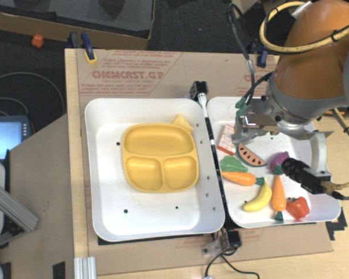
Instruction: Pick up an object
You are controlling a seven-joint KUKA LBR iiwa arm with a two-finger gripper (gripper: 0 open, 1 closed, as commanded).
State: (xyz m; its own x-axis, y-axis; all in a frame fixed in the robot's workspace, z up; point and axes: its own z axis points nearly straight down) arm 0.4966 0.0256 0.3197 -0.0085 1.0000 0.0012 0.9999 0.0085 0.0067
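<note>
My gripper (242, 133) hangs over the right bin (235, 215), in the part of it nearest the bench's (134, 74) far edge and close to the wall it shares with the left bin (99, 173). I cannot tell whether the gripper is clenched or released; my wrist hides it from above.

The things I could pick all lie in the right bin. A red-and-white packet (227, 139) lies just left of the gripper, against the shared wall. A watermelon slice (251, 156) lies just beside the gripper, on the side toward the bench's near edge. Past it, still toward the near edge, a green piece (232, 164) touches an orange carrot (239, 178) lying crosswise. A banana (260, 199) curves beside a second carrot (278, 194) that points at the near edge. A purple piece (278, 161) sits right of the watermelon slice, and a red piece (298, 207) sits near the bin's near right corner. These pieces crowd together, several of them touching.

The left bin holds a yellow divided plate (160, 157), with a small yellow piece (182, 121) at its far right corner. A black clip (198, 89) sits where the two bins meet at the far side. A blue clamp (89, 48) grips the bench's far left corner.
</note>
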